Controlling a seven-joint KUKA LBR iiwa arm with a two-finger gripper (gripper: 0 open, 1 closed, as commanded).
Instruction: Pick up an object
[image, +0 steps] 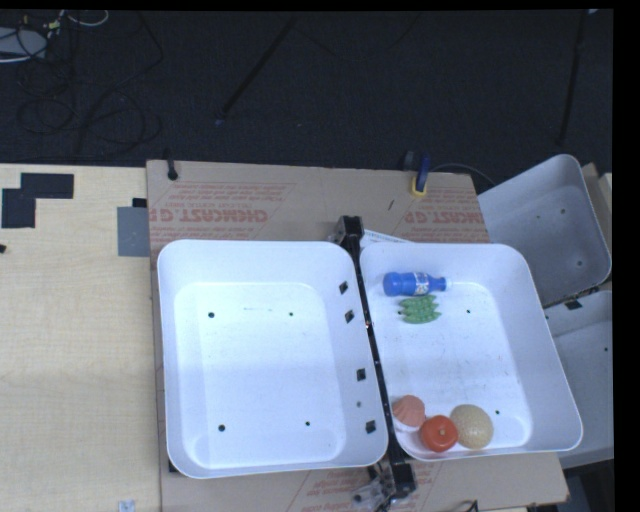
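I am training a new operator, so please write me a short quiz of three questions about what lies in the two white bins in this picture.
1. True or false: the blue bottle stands upright.
2. Which thing lies right beside the bottle, on its near side? A) a green leafy piece B) a red ball C) a yellow cup
3. How many small rounded things sit in the near corner of the right bin?

Key
1. False; it lies on its side near the far wall.
2. A, the green leafy piece.
3. Three: a pinkish piece, a red-orange tomato-like ball and a pale yellowish ball, close together.
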